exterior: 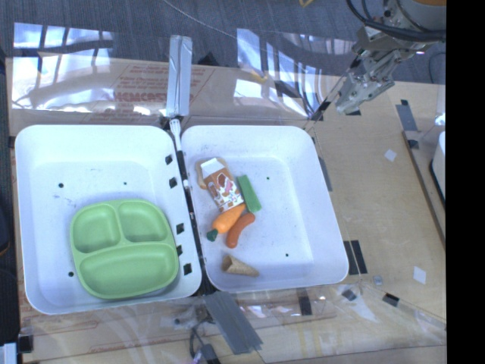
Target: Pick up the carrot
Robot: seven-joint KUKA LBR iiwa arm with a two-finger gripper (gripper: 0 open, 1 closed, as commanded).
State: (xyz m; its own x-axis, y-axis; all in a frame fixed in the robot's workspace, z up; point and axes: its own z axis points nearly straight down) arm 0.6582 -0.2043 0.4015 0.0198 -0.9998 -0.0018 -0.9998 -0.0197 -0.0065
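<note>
The carrot (226, 222) is orange with a green stem end and lies in the right bin (303, 203), left of its middle. It touches an orange-red sausage-shaped piece (238, 230) just below it. My gripper (356, 91) hangs above the bench beyond the right bin's far right corner, well away from the carrot, and nothing shows between its fingers.
In the right bin, a brown-and-white carton (220, 183), a green stick (249, 193) and a tan cone (239, 265) crowd around the carrot. A green divided plate (125, 249) sits in the left bin (45, 173). Clear plastic sheeting lies behind both bins.
</note>
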